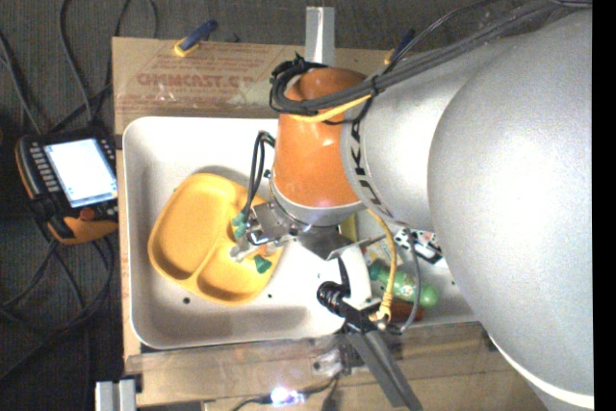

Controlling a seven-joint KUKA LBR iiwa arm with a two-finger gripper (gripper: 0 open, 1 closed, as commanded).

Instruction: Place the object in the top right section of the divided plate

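1. Grey arm (500,197) bulk is closest to the lens, smooth rounded shell, orange band (313,154) above the wrist, black cables looped round it.
2. Gripper (252,241) sits just below the band, over the right edge of the yellow plate (188,236). Teal-tipped fingers (238,226) visible, with a small green bit near them, but whether they're open or shut, and whether anything sits between them: cannot tell, wrist blocks it.
3. Plate lies left of the gripper, under its tips. Glossy moulded plastic, rounded outline, raised ridges dividing it into sections. Rests in the left white bin (144,303), shallow, matte, rounded corners.
4. Task object: can't pin it down. Likely the small green piece at the fingertips, so right at the gripper, over the plate's right side. A judgement, not certain.
5. Handling guess: small, light, probably rigid plastic, may be slick; pinch across its narrow middle. Light piece could slide on the glossy plate when let go.
6. Right and below the gripper: a jumble in the other bin (443,308), green round thing (399,284), patterned black-and-white bit (421,244), too cluttered to name.
7. Far left of the gripper, off the bench: handheld pendant (72,170) with lit screen. Beyond the gripper: cardboard sheet (192,82) with red print.
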